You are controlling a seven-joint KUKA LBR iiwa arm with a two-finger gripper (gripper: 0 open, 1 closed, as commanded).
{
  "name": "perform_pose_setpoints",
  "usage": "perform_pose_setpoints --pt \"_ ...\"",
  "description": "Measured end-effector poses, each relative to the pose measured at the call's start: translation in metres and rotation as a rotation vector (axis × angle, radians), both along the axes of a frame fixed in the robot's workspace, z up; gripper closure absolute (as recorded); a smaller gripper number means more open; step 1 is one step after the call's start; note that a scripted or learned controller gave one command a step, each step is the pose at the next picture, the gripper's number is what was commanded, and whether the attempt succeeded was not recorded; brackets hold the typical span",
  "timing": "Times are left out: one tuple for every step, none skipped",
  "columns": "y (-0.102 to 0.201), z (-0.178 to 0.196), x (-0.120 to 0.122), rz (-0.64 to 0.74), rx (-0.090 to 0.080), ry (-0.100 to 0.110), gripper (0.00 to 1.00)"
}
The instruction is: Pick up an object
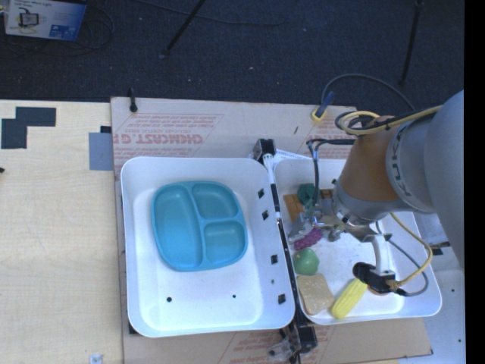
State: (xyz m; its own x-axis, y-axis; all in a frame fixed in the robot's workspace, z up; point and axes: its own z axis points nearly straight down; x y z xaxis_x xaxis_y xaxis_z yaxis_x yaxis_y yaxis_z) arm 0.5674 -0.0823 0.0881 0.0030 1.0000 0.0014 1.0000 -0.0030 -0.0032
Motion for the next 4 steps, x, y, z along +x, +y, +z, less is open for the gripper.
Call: perform_pose_setpoints --pt "-0.001 0.000 -0.010 0.001 0.000 -0.001 0.00" --pt "-0.008 0.013 -0.016 0.001 0.000 -0.001 0.00" --pt "-0.001 0.000 0.026 0.003 -0.001 0.001 0.00" --pt "-0.004 0.000 0.007 0.002 0.000 0.000 0.00"
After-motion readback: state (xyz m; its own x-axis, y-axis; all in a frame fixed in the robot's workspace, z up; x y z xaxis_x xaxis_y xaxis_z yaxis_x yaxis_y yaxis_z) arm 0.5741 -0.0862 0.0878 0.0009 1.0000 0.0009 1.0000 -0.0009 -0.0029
